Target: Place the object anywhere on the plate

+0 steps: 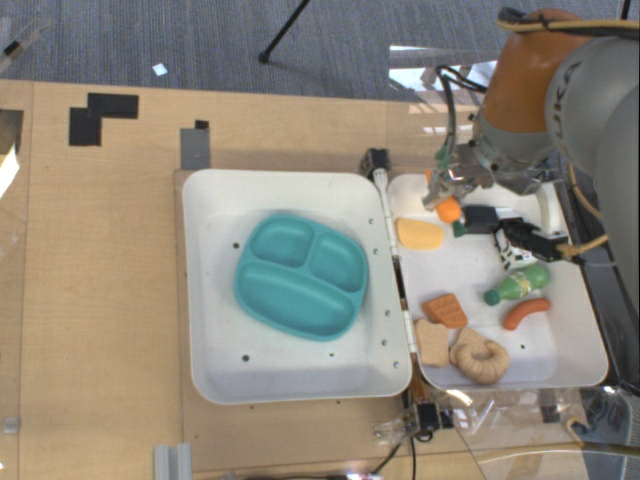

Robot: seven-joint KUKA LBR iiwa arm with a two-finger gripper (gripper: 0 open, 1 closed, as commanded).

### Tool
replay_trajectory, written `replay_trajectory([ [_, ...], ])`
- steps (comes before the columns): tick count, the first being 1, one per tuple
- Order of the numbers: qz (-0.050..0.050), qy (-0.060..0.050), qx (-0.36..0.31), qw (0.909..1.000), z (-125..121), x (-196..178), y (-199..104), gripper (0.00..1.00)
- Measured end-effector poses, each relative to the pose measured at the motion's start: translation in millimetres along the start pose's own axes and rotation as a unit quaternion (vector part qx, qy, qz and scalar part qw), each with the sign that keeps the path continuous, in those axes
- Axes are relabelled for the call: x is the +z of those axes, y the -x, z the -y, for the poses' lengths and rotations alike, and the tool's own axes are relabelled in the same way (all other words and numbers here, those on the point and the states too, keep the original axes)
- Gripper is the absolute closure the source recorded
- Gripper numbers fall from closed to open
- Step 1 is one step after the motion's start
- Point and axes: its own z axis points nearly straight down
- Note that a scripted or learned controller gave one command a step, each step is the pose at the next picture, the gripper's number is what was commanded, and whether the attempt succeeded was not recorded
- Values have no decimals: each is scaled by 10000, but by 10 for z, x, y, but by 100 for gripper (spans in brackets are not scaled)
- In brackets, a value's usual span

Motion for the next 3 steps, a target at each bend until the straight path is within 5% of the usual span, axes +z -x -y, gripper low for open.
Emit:
replay_trajectory([
  [2, -28, -1, -1198, 9928, 360, 6, -1559, 100],
  [3, -11, -1, -1169, 9931, 361, 3, -1520, 0],
])
